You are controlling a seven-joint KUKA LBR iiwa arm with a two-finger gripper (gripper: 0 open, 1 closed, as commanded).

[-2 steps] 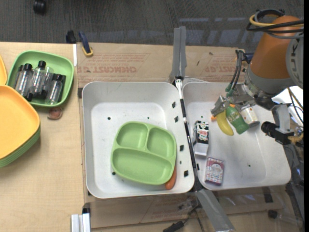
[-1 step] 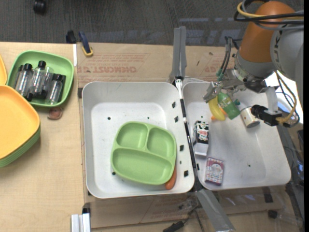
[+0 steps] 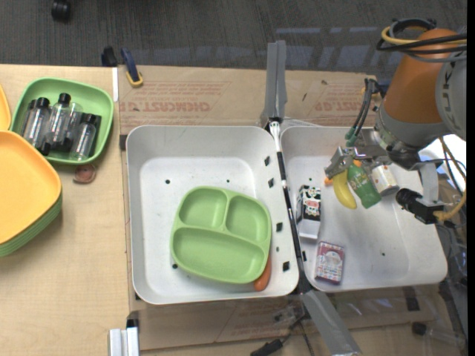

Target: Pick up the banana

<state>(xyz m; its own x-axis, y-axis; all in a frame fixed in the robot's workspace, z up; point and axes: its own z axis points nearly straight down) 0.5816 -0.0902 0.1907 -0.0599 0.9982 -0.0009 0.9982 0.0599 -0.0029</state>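
The banana [image 3: 344, 193] is small and yellow and lies in the right bin [image 3: 386, 262], near the middle of its far half. A green packet [image 3: 364, 187] rests against the banana's right side. My gripper [image 3: 347, 165] hangs from the grey and orange arm directly over the banana's upper end, very close to it or touching it. The gripper body hides the banana's top, so I cannot make out whether the banana is gripped or just lying beneath.
The right bin also holds a black-and-white carton [image 3: 310, 202] by its left wall and a pink packet [image 3: 330, 262] near the front. A green divided plate [image 3: 221, 234] sits in the left bin [image 3: 148, 199], with an orange item [image 3: 261, 281] under its edge.
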